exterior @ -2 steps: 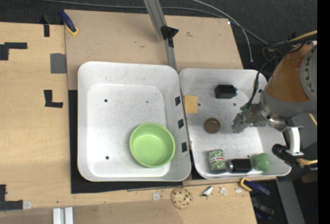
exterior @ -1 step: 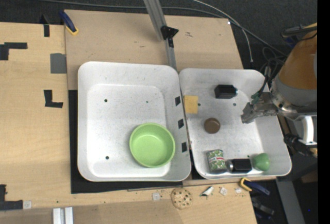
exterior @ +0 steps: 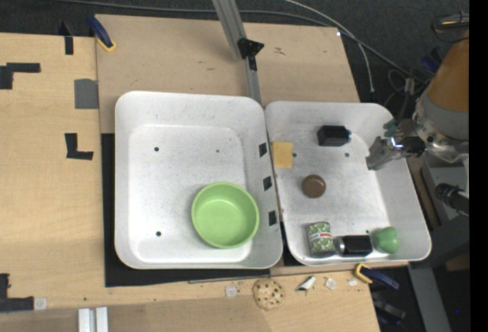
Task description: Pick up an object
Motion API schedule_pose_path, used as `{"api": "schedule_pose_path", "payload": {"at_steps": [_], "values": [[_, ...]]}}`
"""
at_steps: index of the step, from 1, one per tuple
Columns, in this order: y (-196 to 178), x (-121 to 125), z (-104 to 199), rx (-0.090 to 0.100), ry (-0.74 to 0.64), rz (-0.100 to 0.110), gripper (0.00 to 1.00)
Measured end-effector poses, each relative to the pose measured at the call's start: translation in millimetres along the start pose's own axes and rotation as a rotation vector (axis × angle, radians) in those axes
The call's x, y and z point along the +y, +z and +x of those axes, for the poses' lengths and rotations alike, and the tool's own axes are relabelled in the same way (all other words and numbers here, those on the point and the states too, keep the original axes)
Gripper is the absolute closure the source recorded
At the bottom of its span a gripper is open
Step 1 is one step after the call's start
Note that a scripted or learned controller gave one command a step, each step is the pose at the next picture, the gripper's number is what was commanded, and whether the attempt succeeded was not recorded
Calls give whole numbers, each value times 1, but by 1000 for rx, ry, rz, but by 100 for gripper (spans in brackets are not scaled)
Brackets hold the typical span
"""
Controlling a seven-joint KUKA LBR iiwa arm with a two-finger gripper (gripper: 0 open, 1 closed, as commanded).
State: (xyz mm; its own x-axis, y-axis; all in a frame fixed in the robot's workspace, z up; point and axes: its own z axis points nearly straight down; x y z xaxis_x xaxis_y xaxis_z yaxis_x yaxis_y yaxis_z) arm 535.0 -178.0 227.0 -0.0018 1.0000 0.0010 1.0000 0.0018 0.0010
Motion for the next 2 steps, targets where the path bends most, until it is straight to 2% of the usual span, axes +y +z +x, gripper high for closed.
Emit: {"api": "schedule_pose_path", "payload": {"at_steps": [1,2], "values": [[-45,1,0,-1,0,-3,100],[-47,-1,54,1,-3,4,100]]}}
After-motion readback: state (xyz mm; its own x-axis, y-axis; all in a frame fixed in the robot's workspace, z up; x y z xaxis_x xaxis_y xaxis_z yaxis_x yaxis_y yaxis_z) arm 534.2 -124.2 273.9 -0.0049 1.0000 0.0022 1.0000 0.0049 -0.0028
